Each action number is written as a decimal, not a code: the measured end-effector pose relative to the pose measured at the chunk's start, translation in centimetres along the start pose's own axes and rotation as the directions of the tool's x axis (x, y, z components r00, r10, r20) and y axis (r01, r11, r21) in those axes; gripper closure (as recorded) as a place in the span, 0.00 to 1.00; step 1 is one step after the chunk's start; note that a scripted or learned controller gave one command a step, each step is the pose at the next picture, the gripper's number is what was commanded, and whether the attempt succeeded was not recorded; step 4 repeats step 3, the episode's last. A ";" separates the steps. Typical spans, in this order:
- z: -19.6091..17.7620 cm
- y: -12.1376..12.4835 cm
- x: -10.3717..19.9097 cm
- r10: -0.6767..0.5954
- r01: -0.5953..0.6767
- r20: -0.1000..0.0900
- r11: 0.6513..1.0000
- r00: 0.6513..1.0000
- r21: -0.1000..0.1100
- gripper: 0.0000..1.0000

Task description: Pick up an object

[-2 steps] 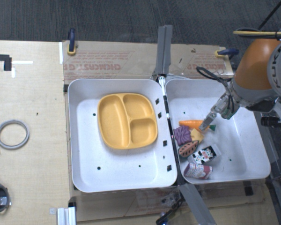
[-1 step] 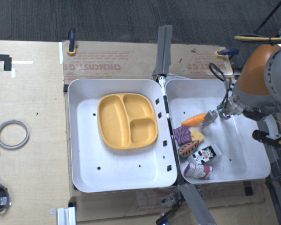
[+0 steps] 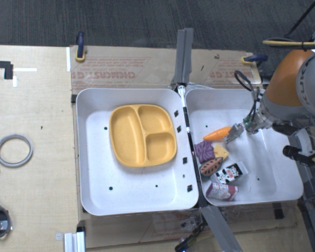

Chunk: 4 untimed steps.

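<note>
A grey arm with an orange band reaches into the right-hand bin (image 3: 262, 185), a shallow white tray with rounded corners and a smooth, matte floor. Its hand (image 3: 235, 134) sits low over the bin, its metal tip touching or just short of the blunt end of an orange carrot-shaped toy (image 3: 217, 134), smooth and tapered, lying to the hand's left; whether the hand is spread or pressed together cannot be told from this angle.

Just below and left of the hand lies a loose cluster of small objects: a crinkled purple piece (image 3: 204, 151), a pale yellow wedge (image 3: 220, 151) beside it, a flat reddish-brown oval speckled with dark dots (image 3: 210, 166), a small black-and-white printed packet (image 3: 231, 172) and, farthest from the hand at the bin's front edge, a crumpled grey-and-maroon wrapper (image 3: 221, 191).

Well to the hand's left, past the divider, the second white bin (image 3: 94, 193) holds a mustard-yellow plastic plate (image 3: 143, 135), rounded-square and moulded into three compartments.

Farther left still, on the pale wooden counter (image 3: 37, 193), a grey ring of tape (image 3: 12, 150) lies flat, well apart from both bins.
</note>
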State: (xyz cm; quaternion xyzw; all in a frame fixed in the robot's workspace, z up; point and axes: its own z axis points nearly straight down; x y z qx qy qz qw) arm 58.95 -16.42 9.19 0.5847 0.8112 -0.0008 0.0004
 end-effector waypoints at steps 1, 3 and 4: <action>0.0 2.5 2.6 -0.069 0.069 0.001 0.998 0.998 0.000 0.00; -10.0 10.0 9.6 0.101 -0.101 0.001 0.995 0.995 0.000 1.00; -10.0 10.0 9.6 0.101 -0.101 0.001 0.995 0.995 0.000 1.00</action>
